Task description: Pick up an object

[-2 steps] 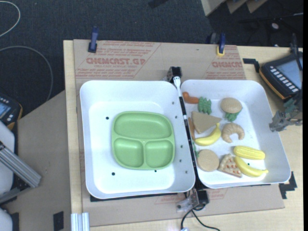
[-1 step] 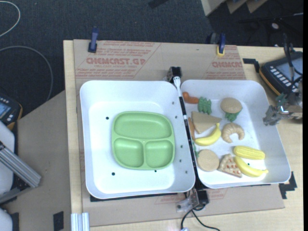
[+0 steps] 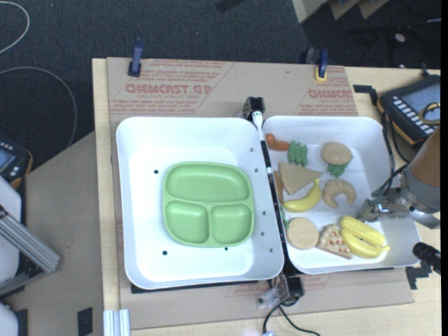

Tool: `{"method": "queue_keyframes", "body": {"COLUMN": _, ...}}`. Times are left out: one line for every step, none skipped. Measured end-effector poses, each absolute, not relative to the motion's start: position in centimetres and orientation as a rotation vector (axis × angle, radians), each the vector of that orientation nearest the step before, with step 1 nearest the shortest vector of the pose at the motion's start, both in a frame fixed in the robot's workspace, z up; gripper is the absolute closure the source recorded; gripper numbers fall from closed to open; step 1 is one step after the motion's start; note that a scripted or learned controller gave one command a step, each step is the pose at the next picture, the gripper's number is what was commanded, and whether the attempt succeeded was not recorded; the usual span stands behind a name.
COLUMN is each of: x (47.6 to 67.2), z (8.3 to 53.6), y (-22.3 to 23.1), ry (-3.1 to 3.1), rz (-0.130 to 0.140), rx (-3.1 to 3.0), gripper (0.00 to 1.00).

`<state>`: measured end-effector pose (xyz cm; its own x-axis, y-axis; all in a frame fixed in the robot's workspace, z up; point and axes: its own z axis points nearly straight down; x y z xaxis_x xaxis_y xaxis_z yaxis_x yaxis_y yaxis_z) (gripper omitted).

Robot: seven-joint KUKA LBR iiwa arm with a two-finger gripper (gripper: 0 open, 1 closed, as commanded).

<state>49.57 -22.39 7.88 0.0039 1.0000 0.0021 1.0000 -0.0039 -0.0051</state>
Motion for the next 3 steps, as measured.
{"method": "queue_keyframes", "body": {"x": 49.9, "z": 9.5, "y": -22.4, "ry": -2.224, "rz": -0.001, "rx": -2.225, "gripper": 1.00}}
{"method": "queue_keyframes", "body": {"x": 49.9, "z": 10.5, "y": -22.4, "ry": -2.225, "rz": -0.001, "rx": -2.228, "gripper": 1.00}}
{"method": "queue_keyframes", "body": {"x": 49.9, "z": 11.5, "y": -22.4, "ry": -2.226, "rz": -0.002, "rx": -2.230, "gripper": 1.00}}
